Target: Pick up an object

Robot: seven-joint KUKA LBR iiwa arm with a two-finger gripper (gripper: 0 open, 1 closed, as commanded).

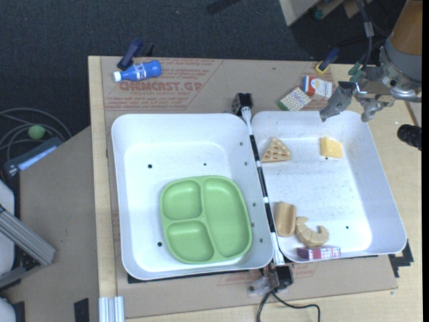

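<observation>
My gripper (pixel 351 106) hangs above the far edge of the right bin (pixel 375 180), its two fingers spread apart with nothing between them. Below and slightly left of it lies a yellow cheese block (pixel 330 147). A waffle-patterned wedge (pixel 275 151) rests near the bin's far left. At the near side sit a tan bread piece (pixel 285 218), a croissant-like piece (pixel 312 233) and a small pink-and-purple packet (pixel 320 252).
The left bin (pixel 134 153) holds a green divided plate (pixel 204 218). On the bench behind the bins lie a blue-and-white bottle (pixel 138 70) and small cards (pixel 305 92). A black divider clip (pixel 242 102) joins the bins.
</observation>
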